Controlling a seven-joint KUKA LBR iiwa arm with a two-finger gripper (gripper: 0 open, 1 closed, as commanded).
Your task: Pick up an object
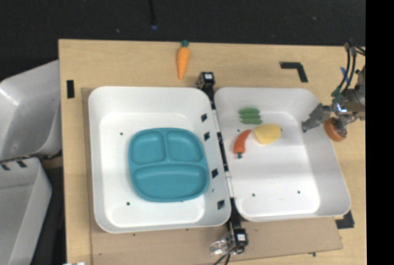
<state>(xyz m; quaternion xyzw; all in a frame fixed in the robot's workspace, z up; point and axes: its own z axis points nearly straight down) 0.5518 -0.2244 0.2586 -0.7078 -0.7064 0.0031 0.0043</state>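
Overhead, the worktop carried two shallow white bins side by side. The left bin held a teal divided plate lying flat near its middle. In the right bin, three small toy foods sat close together toward the far left part: a green piece, just below it a yellow piece, and a red-orange pepper-like piece touching or almost touching the yellow one's left side. An orange carrot lay on the bare worktop beyond the left bin. The claw hung at the right bin's far right rim, well apart from the three foods; it was too small and blurred to tell whether it was spread or clenched.
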